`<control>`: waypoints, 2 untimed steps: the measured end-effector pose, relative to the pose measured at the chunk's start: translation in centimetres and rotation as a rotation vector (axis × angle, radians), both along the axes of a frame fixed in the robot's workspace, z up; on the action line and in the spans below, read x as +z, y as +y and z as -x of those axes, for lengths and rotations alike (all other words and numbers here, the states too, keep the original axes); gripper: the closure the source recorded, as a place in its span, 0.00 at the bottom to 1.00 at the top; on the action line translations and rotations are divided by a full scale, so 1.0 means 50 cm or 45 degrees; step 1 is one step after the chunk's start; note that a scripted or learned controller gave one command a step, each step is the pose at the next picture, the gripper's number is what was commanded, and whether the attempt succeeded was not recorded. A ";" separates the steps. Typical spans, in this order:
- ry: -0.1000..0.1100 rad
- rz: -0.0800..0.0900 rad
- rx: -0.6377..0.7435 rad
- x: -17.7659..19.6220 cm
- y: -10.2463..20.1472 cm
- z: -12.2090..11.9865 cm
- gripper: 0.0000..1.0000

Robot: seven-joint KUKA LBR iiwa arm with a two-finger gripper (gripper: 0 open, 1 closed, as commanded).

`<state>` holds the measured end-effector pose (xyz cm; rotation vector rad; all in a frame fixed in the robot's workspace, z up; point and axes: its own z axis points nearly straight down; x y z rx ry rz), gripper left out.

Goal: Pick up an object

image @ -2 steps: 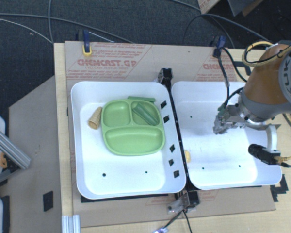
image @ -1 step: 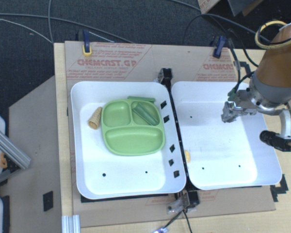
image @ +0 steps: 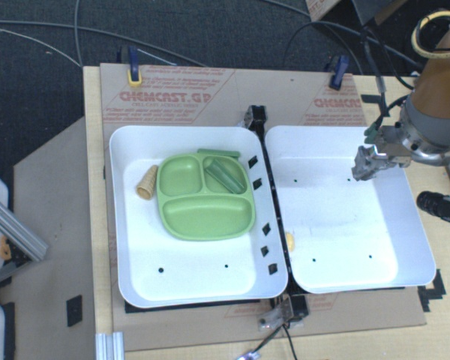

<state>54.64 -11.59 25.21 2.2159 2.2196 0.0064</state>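
Hovering: gripper (image: 364, 165) over right bin (image: 360, 268), finger state not discernible.
Ice-cream cone (image: 147, 181): left bin (image: 135, 276), touching green divided plate (image: 206, 220)'s left edge.
Cone axis: near-vertical in view, open end nearer the camera.

Two white bins (image: 187, 280) – one green plate (image: 206, 220), perhaps one cone (image: 146, 182)

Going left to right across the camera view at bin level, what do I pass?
Ice cream cone → green divided plate → small yellow piece by the bin divider → gripper above the right bin.
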 end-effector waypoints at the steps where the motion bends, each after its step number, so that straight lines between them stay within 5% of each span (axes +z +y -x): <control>1: 0.012 -0.004 0.003 -0.016 0.104 0.030 1.00; 2: 0.013 -0.004 0.004 -0.045 0.208 0.029 1.00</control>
